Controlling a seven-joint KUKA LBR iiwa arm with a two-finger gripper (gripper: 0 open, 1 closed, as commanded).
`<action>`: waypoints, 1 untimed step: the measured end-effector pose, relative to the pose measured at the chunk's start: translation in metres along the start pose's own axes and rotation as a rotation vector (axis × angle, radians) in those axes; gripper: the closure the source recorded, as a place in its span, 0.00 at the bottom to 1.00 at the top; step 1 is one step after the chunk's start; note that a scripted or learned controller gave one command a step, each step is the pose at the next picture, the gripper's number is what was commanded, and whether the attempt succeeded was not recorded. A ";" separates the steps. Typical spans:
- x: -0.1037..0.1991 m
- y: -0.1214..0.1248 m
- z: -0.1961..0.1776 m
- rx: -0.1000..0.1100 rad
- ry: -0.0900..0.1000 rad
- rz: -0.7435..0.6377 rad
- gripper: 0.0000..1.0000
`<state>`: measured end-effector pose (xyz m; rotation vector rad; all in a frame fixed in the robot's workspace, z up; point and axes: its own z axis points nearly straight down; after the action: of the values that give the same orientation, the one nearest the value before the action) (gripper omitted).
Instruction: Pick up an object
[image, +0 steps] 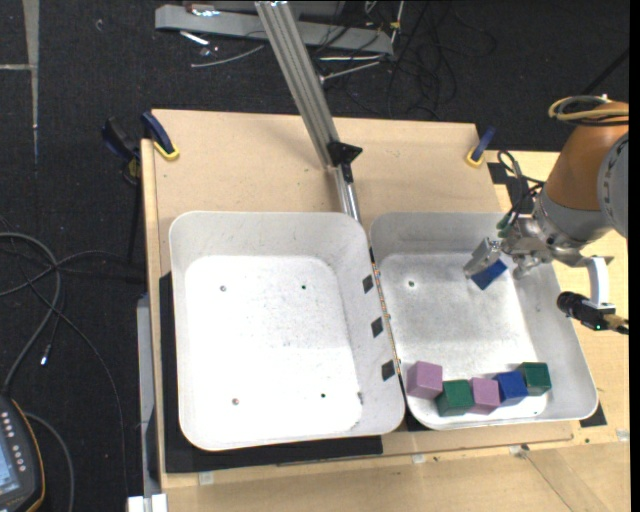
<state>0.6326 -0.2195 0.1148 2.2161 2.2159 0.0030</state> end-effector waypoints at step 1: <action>0.007 0.009 0.020 0.005 0.003 -0.003 0.00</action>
<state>0.6415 -0.2123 0.0949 2.2168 2.2233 0.0001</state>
